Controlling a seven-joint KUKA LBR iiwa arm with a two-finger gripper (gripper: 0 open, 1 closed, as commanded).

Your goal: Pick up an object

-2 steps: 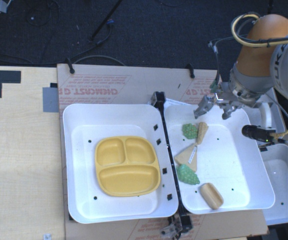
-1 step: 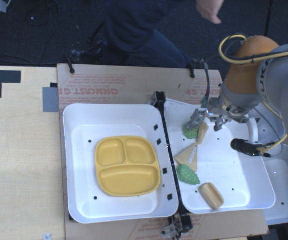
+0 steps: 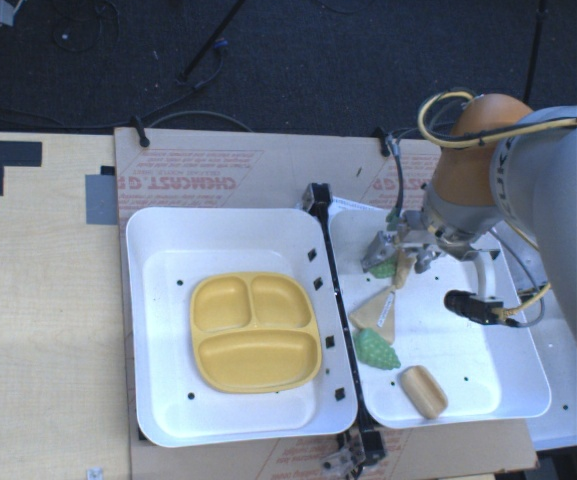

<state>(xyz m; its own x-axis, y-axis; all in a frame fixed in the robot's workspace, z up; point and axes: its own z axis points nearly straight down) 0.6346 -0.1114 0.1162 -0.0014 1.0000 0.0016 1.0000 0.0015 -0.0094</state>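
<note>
My gripper (image 3: 404, 252) is low over the upper left part of the right bin (image 3: 513, 388). A small green piece (image 3: 380, 267) lies just to its left, and a narrow tan piece (image 3: 403, 269) sits right under it. Whether that piece is held cannot be made out. Nearer the front lie a pale yellow wedge (image 3: 375, 311), a green leafy lump (image 3: 376, 349) and a tan bread-roll shape (image 3: 423, 390).
The left bin (image 3: 158, 248) holds a yellow divided plate (image 3: 255, 330). A black divider (image 3: 334, 298) runs between the two bins. A black fitting on a yellow cable (image 3: 473, 307) hangs from the arm over the right bin's middle.
</note>
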